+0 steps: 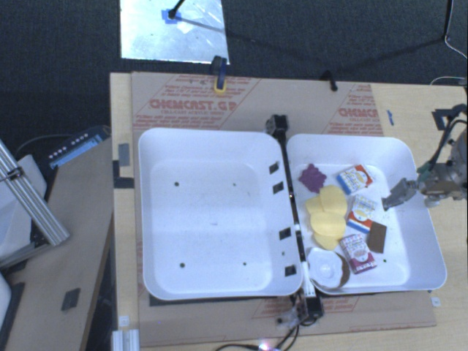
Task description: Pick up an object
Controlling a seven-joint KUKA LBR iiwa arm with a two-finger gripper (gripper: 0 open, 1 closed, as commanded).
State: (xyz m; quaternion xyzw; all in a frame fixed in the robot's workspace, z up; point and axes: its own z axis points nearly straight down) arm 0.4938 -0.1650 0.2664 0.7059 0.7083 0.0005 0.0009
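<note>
End effector (401, 193) at 3 o'clock over the right bin (420, 251), finger state cannot be told; nearest candidates are the brown block (377, 237) and red-white packet (360, 213) at its 8 o'clock—judged best: descend centred on one, clear of neighbours.

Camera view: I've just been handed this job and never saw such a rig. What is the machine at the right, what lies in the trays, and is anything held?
One camera looks down at a slant on a bench with two shallow white bins. The left bin sits beside the right bin, which holds a purple piece, a yellow piece, three small printed packets, a brown square and a white round item. The robot arm reaches in from the right; its hand hangs over the right bin's edge. Nothing shows between its fingers.
</note>
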